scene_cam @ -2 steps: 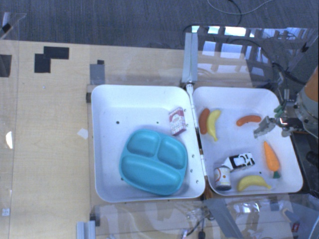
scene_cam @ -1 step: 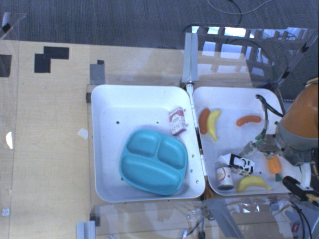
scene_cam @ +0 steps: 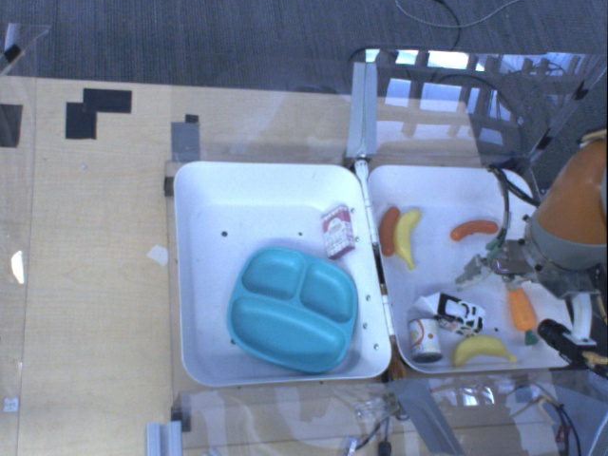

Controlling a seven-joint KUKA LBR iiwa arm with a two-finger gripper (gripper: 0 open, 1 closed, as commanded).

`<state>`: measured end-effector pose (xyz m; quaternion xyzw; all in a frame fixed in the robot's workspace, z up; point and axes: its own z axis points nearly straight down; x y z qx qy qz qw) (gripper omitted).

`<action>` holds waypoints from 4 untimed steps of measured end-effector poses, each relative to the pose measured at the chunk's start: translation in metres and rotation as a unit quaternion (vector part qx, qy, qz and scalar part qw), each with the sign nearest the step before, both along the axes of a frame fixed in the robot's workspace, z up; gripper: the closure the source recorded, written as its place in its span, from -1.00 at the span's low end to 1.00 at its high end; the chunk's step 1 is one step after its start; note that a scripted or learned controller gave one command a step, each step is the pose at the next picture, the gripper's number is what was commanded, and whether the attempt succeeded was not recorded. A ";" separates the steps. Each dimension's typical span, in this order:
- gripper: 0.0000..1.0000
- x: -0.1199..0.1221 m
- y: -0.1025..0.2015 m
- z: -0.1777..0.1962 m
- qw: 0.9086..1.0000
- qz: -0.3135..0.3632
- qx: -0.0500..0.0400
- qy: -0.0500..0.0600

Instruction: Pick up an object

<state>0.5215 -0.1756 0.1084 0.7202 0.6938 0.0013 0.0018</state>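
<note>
Single fixed camera, mounted above the pale wooden bench (scene_cam: 95,283), looking down at a slant. Far side of the scene lies at frame top, where dark grey carpet (scene_cam: 237,17) shows. Both shallow white plastic bins sit side by side: left bin (scene_cam: 195,283) near centre, right bin (scene_cam: 432,183) toward the right edge. Moderate distance; the grey-and-orange robot arm (scene_cam: 575,207) enters from the right.

Grey arm (scene_cam: 570,221) reaches in from the right, orange-banded wrist lowered.
</note>
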 end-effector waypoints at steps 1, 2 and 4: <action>-1.00 0.093 0.010 -0.020 1.000 0.023 0.000 -0.003; 1.00 0.096 0.012 -0.008 1.000 0.027 -0.001 -0.006; 1.00 0.060 0.018 0.142 0.992 -0.123 0.000 0.000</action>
